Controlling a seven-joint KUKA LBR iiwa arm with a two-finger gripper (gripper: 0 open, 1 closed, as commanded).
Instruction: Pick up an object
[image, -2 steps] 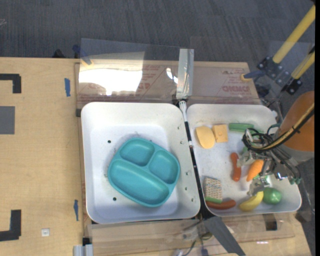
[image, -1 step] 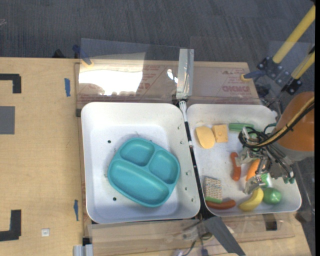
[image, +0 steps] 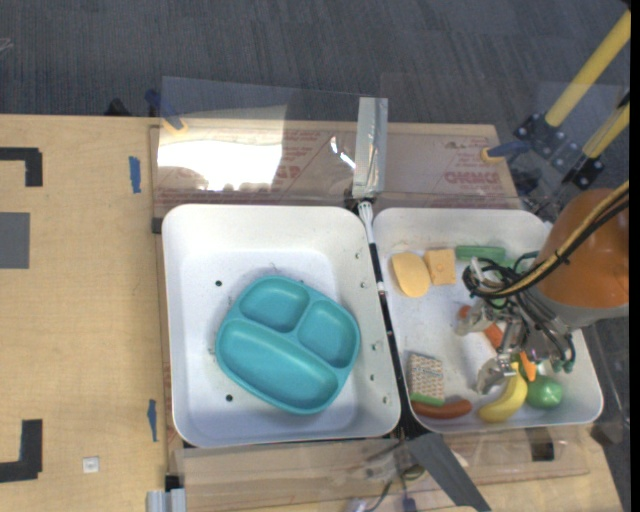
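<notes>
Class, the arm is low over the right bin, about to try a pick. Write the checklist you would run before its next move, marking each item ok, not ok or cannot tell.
1. Pincer is over the right bin: ok.
2. An object lies right below it: ok, the banana.
3. Pincer open enough to take it: cannot tell, cables hide it.
4. Banana has free space around it: not ok, the green fruit and sausage crowd it.
5. Teal plate in the left bin is out of the way: ok.

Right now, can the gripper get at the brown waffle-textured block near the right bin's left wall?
Probably yes. The brown waffle-textured block lies flat with bare bin floor above it. Only the red sausage-shaped toy crowds its lower edge. The gripper hovers just right, near the yellow banana.
</notes>
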